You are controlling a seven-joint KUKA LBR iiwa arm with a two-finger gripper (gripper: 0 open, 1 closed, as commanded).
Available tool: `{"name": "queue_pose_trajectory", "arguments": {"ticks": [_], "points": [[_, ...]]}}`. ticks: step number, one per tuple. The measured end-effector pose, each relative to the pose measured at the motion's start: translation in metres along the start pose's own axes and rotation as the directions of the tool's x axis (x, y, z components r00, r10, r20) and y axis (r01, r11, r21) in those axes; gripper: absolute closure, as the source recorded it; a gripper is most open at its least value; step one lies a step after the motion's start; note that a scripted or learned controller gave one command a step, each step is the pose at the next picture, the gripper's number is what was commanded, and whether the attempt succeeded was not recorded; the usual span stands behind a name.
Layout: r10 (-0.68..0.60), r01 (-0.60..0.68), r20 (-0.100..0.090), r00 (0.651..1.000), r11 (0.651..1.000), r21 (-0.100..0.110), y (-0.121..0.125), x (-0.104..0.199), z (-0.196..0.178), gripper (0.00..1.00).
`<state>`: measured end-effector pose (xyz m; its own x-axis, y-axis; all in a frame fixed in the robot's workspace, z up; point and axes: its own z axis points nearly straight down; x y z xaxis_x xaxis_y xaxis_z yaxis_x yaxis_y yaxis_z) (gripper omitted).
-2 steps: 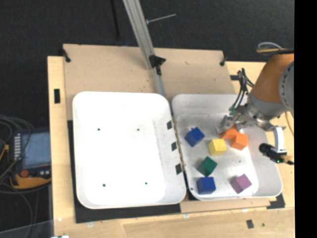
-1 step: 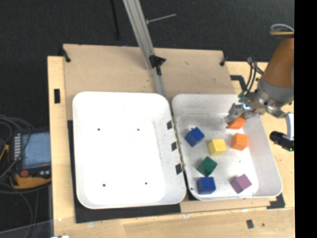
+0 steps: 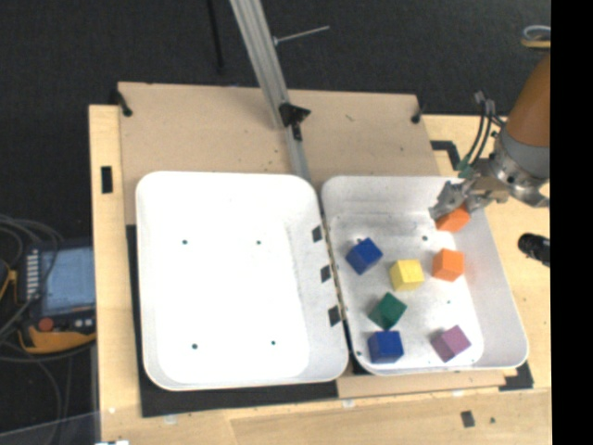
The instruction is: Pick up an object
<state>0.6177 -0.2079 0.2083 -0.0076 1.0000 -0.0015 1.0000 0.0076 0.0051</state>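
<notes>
Nearest the lens, along the front wall of the right bin (image 3: 505, 327), sit a blue cube (image 3: 385, 345) and a purple cube (image 3: 450, 342), well apart from each other. Just behind them rests a green cube (image 3: 387, 310), then a yellow cube (image 3: 406, 273) with an orange cube (image 3: 447, 264) just beside it on the right, and a second blue cube (image 3: 364, 255) off to the left.

Farther back, near the right bin's rear right corner, the gripper (image 3: 456, 207) reaches in from the right below the grey arm (image 3: 519, 160) with its orange band. Its fingers are pinched on an orange block (image 3: 453, 218), which hangs tilted at the fingertips, seemingly lifted a little above the bin floor, though the height is hard to judge from this angle. This held block lies just behind the resting orange cube and apart from it.

To the left, the left bin (image 3: 153, 276) lies side by side with the right one.
</notes>
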Motion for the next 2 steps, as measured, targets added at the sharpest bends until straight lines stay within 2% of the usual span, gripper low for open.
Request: {"name": "queue_pose_trajectory", "arguments": {"ticks": [1,2], "points": [[0.0,0.0,-0.002,1.0,1.0,0.001,0.008,0.055,-0.014,1.0],[0.001,-0.001,-0.002,1.0,1.0,0.006,0.004,0.102,-0.009,1.0]]}}
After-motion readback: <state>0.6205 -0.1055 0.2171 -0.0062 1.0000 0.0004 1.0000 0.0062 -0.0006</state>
